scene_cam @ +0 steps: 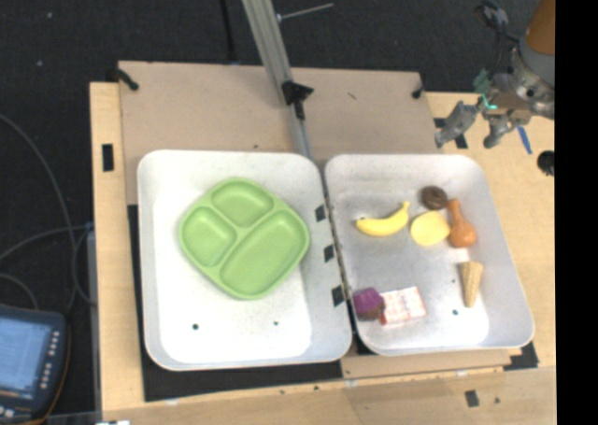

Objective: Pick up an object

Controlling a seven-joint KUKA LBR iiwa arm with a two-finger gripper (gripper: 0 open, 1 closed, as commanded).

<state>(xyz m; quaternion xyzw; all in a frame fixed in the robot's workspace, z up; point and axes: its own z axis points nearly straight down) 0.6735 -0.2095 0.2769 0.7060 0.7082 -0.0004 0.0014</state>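
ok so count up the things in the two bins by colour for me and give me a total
Green: 1, the divided plate in the left bin.
Yellow: 2, the banana and a round yellow piece.
Brown: 1, a round piece.
Orange: 1, a carrot-like piece.
Tan: 1, a cone.
Purple: 1, a small lump.
Red and white: 1, a packet.
Total: 8.

Claw (pixel 476 128) open above right bin (pixel 505 320) — banana (pixel 383 222) inside

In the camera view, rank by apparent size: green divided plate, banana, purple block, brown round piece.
1. green divided plate, by far the largest
2. banana
3. purple block and brown round piece look about alike; I won't rank them.
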